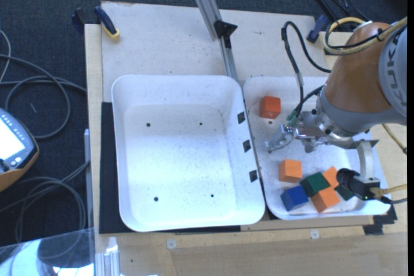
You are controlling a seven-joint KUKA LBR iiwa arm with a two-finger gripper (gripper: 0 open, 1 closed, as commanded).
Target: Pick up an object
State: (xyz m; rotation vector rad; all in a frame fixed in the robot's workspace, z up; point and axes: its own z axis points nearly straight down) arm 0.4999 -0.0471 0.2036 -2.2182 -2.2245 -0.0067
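Observation:
My gripper (279, 141) hangs over the left middle of the right bin (259, 90), pointing left, with the grey and orange arm behind it on the right. An orange cube (270, 106) lies just above and left of the gripper, apart from it. Another orange cube (290, 170) lies just below it. Nearer the front edge a blue cube (294, 197), a green cube (315, 183) and an orange cube (326, 198) sit in a tight cluster. I see nothing held in the gripper.
The left bin (123, 94) sits beside the right one, their rims meeting near a row of black clips (246, 145). A slanted metal pole (207, 0) rises behind the bins. Cables lie on the floor at left.

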